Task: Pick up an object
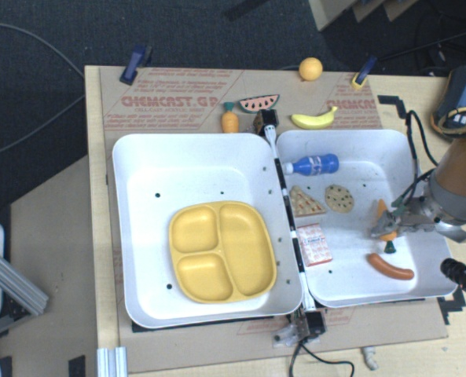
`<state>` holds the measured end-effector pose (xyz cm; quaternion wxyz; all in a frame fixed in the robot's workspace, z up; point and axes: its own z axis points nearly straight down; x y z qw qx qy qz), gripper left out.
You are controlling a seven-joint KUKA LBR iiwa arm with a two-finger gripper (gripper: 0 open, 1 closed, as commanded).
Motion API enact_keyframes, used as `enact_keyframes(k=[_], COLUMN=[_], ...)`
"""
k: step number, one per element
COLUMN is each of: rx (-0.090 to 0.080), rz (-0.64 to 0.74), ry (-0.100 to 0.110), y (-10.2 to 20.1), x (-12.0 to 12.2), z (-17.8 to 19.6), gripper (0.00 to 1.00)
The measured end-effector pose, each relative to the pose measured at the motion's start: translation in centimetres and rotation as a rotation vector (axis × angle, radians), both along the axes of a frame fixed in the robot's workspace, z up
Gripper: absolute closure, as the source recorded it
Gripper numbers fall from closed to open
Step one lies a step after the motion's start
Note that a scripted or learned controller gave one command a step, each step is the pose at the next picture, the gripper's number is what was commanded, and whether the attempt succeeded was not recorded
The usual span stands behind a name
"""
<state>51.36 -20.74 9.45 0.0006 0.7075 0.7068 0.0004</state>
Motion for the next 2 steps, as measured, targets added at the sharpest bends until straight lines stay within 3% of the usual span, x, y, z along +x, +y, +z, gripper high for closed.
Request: enact_keyframes(k=[1, 2], rx=[0.001, 0.001], rz=[0.003, 0.003], ry=[0.0, 0.0], y=[6.0, 16.3], x=[3.9, 2.6], z=[-1.0, 9.0], gripper=[1.0, 1.0])
